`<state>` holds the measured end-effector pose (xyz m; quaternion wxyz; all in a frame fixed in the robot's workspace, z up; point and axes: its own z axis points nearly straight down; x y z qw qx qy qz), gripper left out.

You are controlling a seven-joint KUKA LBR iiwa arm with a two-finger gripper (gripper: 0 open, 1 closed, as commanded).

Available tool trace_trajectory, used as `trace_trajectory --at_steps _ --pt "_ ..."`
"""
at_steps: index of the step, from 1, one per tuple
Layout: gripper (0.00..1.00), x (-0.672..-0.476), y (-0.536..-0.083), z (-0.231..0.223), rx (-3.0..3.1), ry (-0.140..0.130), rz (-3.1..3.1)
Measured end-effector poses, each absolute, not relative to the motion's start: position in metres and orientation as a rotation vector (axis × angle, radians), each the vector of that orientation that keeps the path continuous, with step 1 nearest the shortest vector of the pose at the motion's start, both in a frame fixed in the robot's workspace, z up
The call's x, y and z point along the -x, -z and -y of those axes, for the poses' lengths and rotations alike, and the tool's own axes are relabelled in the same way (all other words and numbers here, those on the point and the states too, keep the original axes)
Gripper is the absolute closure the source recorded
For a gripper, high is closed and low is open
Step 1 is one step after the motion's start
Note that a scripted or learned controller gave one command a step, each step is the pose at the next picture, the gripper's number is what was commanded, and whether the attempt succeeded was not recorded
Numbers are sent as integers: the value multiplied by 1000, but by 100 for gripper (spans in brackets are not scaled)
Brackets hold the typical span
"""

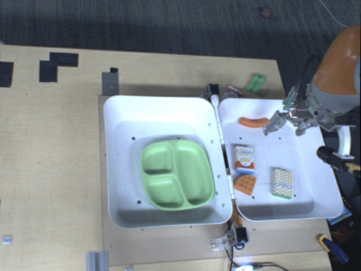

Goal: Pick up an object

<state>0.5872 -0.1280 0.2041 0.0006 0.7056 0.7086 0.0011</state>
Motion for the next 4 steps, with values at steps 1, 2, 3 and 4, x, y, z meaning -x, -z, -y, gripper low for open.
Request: trace_trajectory --at_steps 1,2,3,4 --pt "0 -542 -94 142 -2216 -5 -2222" --pt "100 -543 -105 141 -2215 -7 -2222" --pt "0 -542 -104 141 -2214 -7 -2222" --pt "0 -501 -87 169 -2214 -5 -2218"
